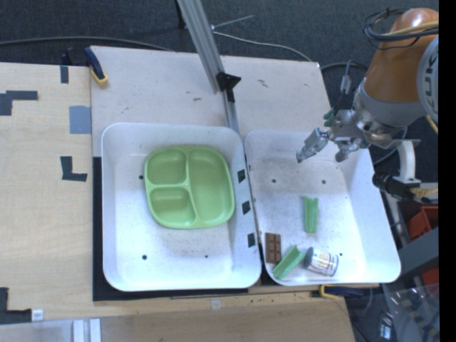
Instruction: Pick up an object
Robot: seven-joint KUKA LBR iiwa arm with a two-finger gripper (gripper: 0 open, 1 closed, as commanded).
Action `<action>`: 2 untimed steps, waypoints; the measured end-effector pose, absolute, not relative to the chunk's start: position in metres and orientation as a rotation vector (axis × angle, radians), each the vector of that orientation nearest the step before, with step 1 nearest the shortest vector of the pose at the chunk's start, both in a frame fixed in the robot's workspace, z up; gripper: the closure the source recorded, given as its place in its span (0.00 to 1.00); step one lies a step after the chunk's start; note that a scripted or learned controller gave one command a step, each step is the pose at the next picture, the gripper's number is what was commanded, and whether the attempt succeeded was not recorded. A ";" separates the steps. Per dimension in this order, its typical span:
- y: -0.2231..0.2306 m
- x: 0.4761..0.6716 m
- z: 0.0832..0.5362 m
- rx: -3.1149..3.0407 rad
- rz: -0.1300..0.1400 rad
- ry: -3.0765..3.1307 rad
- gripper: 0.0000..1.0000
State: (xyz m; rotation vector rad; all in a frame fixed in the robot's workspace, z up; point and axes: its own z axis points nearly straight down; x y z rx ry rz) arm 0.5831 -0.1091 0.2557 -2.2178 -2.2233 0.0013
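My gripper (325,150) hangs open over the far part of the right bin (370,191), with nothing between its two fingers. Well below it in that bin lies a narrow green stick (311,214). Along the bin's near edge sit a brown chocolate bar (273,247), a second green piece (287,261) and a small tipped jar with a white label (322,262). The left bin (114,212) holds a green divided plate (189,187).
A metal pole (203,38) slants down from the top to the gap between the bins. A blue-and-yellow clamp (96,65) lies at the board's far left corner. Cables run behind the bins.
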 end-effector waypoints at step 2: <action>-0.100 0.577 0.198 -2.216 0.008 -2.219 0.00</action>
